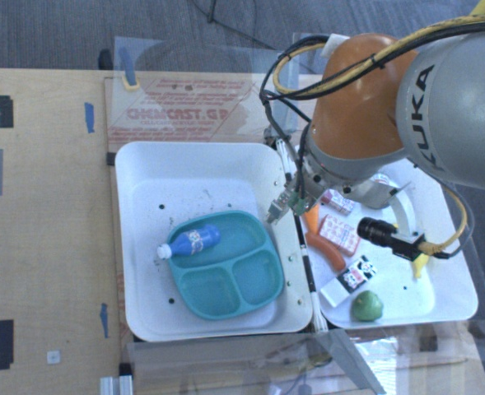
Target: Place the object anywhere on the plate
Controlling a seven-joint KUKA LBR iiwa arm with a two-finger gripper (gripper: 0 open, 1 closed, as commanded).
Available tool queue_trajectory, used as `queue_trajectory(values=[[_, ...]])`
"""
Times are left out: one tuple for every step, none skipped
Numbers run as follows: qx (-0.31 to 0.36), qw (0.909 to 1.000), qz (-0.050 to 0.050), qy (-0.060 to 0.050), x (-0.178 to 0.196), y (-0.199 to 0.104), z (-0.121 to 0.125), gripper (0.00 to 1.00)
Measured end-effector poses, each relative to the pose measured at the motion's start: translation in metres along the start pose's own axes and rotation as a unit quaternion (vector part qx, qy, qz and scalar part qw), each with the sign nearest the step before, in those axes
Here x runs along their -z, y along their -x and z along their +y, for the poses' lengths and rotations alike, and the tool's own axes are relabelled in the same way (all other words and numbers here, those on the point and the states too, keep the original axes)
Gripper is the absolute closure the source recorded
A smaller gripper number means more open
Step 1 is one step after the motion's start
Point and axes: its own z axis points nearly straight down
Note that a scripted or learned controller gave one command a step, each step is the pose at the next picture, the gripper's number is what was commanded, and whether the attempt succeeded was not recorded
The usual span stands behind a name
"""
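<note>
A small blue bottle (pixel 194 240) with a white cap lies on its side in the large upper compartment of the teal divided plate (pixel 226 290), its cap poking over the plate's left rim. The plate sits in the left white bin (pixel 143 171). My gripper (pixel 285 204) hangs over the wall between the two bins, just past the plate's upper right corner and well to the right of the bottle. Nothing shows in the gripper. The orange-banded wrist hides most of it from above.
The right bin (pixel 448 295) holds an orange carrot (pixel 326 252), a pink and white packet (pixel 339 234), a black and white box (pixel 356 273) and a green round fruit (pixel 367 305). The arm covers that bin's upper half. A wooden bench lies to the left.
</note>
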Motion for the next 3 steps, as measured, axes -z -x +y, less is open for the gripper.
queue_trajectory(values=[[0.1,0.995,0.0,0.0,-0.053,0.001,0.074,1.0],[0.056,0.9984,-0.001,0.0,-0.036,0.007,0.123,1.0],[0.24,0.9708,-0.001,0.001,0.035,-0.007,0.085,1.0]])
